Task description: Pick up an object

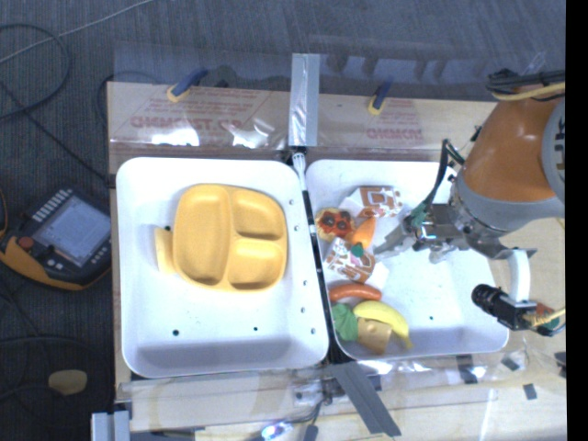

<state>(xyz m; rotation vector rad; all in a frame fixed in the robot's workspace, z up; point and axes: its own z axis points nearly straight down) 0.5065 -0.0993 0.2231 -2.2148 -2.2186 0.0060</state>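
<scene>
1. Banana (386, 317) lies at right bin's (450, 333) near edge, beside sausage (354, 292).
2. My end effector (397, 237) hovers over that bin, just beside toy food pile (354, 237); finger state: cannot tell.

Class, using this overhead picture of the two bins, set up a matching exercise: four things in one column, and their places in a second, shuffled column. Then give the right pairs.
Things:
1. yellow divided tray
2. toy banana
3. gripper
4. handheld control pendant

Places:
A. front of the right bin
B. on the floor, left of the bench
C. in the left bin
D. over the middle of the right bin

Pairs: 1-C, 2-A, 3-D, 4-B
</scene>
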